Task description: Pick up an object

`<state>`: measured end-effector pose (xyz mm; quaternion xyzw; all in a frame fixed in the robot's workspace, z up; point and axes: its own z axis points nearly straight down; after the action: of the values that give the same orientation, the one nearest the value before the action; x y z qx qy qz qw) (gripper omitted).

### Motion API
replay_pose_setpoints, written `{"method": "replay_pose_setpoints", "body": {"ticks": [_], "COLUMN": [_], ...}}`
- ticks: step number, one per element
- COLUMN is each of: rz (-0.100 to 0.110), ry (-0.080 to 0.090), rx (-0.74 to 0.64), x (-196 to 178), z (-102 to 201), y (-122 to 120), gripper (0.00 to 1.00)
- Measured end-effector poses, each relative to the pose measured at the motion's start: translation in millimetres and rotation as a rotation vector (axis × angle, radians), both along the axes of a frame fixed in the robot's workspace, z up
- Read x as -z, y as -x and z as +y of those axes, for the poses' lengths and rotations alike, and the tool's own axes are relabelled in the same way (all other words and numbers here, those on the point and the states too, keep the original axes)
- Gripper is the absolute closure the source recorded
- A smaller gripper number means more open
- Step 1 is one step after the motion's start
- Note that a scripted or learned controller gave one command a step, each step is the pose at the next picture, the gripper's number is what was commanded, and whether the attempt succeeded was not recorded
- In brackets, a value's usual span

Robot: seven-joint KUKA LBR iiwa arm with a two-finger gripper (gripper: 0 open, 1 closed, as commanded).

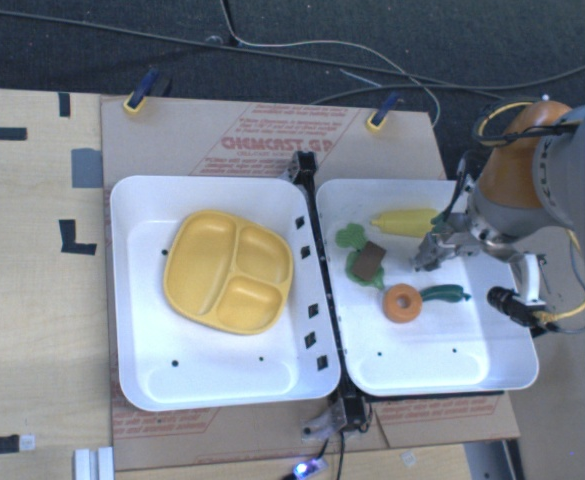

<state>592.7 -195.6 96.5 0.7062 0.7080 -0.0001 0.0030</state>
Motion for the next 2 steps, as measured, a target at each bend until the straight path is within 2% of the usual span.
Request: {"method": "replay_pose_setpoints", "body": {"ticks": [2], "rz": [-0.001], "ry": [-0.003], "rx": [0.0], "x": [-106.8], "z": [2.4], "y": [-20.2], "gripper": [1.0]}}
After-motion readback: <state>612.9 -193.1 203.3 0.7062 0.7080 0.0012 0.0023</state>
